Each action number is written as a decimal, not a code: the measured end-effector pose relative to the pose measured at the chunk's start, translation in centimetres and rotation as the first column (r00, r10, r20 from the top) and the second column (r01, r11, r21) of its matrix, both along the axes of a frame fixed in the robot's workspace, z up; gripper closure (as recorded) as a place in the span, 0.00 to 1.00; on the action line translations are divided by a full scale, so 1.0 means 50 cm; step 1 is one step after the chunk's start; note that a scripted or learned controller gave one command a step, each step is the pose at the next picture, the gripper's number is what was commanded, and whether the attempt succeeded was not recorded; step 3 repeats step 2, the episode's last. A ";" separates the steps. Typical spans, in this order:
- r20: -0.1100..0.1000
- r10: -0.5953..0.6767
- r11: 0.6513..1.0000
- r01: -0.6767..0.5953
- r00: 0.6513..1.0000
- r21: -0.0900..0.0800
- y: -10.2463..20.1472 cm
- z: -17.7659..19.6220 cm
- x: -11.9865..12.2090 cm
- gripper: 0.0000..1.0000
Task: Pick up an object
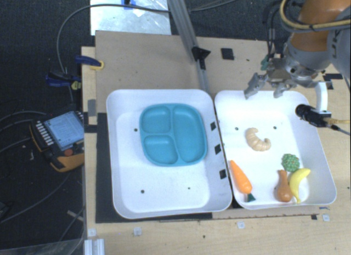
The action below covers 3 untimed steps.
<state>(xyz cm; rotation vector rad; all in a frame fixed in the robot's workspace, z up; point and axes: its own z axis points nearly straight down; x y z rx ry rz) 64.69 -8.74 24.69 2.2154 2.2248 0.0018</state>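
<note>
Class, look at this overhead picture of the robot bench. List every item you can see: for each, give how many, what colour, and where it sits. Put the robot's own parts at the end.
bins: 2, white, side by side on the bench
divided plate: 1, light blue, in the left bin
croissant: 1, tan, middle of the right bin
carrot: 1, orange, near the front left edge of the right bin
broccoli: 1, green, front right of the right bin
banana: 1, yellow, just below the broccoli
brown pear-shaped toy: 1, orange-brown, beside the banana
handheld device: 1, orange and black, on the floor at left
arm: 1, grey with orange band, upper right
gripper: 1, grey, fingers spread, above the right bin's back edge
</note>
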 end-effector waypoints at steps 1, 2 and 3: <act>-0.004 0.002 1.000 -0.002 1.000 0.000 0.004 -0.103 0.020 0.00; -0.003 -0.001 1.000 0.001 1.000 0.000 -0.005 -0.193 0.035 0.00; -0.003 -0.001 1.000 0.001 1.000 0.000 -0.005 -0.193 0.035 0.00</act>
